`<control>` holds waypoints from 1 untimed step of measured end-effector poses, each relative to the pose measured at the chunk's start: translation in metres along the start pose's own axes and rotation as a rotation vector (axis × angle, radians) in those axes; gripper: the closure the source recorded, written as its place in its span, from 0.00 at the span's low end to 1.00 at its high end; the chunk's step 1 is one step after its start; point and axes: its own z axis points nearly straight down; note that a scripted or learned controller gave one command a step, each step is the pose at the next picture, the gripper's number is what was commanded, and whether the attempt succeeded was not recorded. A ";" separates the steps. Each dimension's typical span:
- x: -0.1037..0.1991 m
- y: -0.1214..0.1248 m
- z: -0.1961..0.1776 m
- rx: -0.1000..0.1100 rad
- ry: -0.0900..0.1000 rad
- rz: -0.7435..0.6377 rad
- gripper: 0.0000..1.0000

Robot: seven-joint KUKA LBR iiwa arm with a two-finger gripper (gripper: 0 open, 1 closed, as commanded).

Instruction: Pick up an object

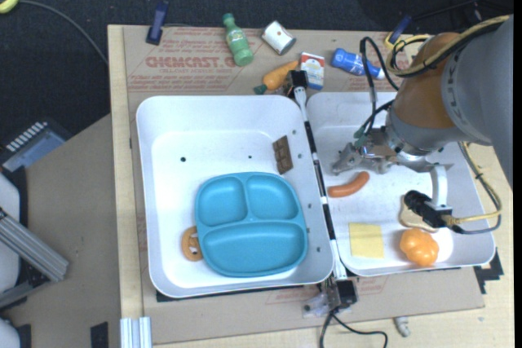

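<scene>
My gripper [356,160] hangs low over the left part of the right bin [457,257], coming in from the right. Just below it lies a red-orange sausage [348,186], close to the bin's left wall; I cannot tell whether the gripper touches it. Toward the bin's front lie a yellow cheese slice [366,240] and an orange fruit [420,247]. Nothing is visibly held.
The left bin [163,134] holds a blue divided plate [249,222], a pretzel [192,244] at the plate's left edge, and a brown chocolate piece [282,154] by its right wall. Behind the bins lie a green bottle [238,41], a white can [278,37], a small carton [311,69] and a blue can [351,61].
</scene>
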 end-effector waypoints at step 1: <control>0.000 -0.015 0.000 0.004 0.001 0.002 0.00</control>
